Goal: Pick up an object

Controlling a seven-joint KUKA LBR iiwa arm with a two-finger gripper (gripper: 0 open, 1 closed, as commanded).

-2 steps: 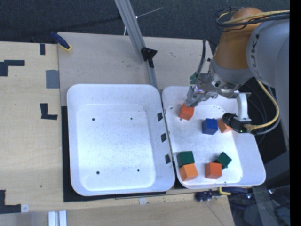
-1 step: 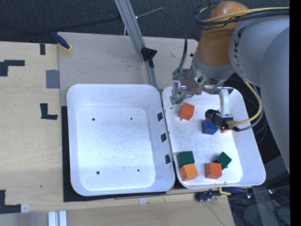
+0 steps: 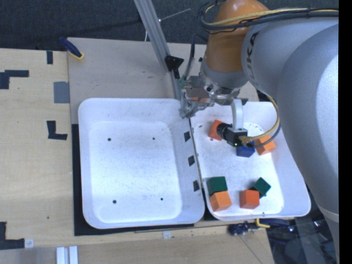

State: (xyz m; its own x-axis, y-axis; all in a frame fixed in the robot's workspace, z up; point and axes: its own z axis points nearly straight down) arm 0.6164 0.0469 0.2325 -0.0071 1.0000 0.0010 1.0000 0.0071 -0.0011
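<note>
Camera view, gripper point(image 3: 188, 107) at upper-left corner of right bin point(image 3: 300, 200)

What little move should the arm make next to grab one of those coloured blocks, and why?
Probably slide the tool a little toward the right-hand bin and lower it over the nearest orange block. The tool hangs above the ridge where the two bins meet, with no block under it, and every block lies in the right-hand bin.

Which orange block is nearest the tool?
The orange block in the right bin, far left corner, beside the tool; the other three lie farther off.
</note>
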